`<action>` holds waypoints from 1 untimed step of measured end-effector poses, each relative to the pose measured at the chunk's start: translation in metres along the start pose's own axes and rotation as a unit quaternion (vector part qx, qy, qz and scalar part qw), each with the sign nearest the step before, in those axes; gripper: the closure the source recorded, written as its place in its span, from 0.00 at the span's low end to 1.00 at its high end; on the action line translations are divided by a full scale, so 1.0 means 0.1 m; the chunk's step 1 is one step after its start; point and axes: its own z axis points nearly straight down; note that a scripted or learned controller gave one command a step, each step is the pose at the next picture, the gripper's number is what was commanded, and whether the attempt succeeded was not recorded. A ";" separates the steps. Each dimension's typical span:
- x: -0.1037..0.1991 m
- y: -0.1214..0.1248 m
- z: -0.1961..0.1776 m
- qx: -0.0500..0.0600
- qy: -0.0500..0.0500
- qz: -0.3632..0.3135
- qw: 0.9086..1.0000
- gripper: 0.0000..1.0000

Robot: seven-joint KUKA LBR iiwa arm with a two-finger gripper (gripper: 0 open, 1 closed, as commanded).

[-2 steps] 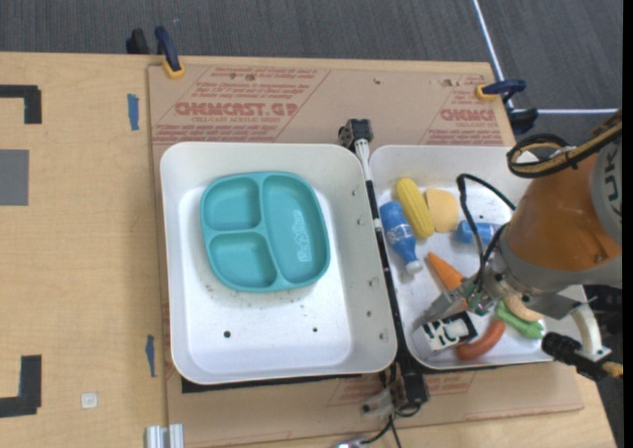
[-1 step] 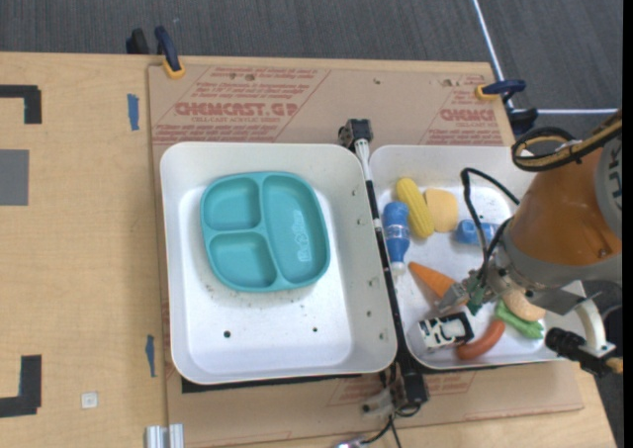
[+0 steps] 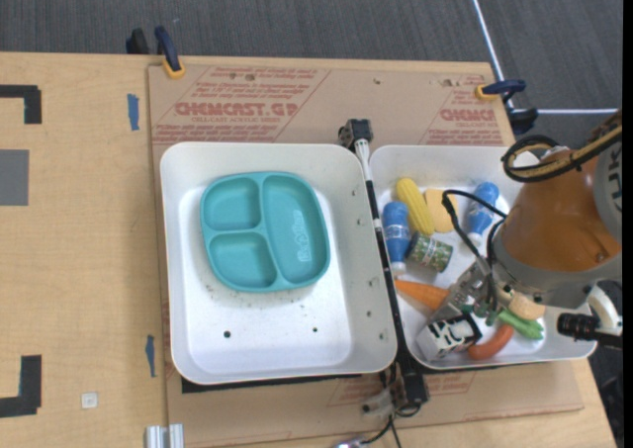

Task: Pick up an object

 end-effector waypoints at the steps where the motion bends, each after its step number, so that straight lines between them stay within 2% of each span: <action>1: 0.29 0.43 -1.35 0.001 0.002 -0.001 1.000 1.00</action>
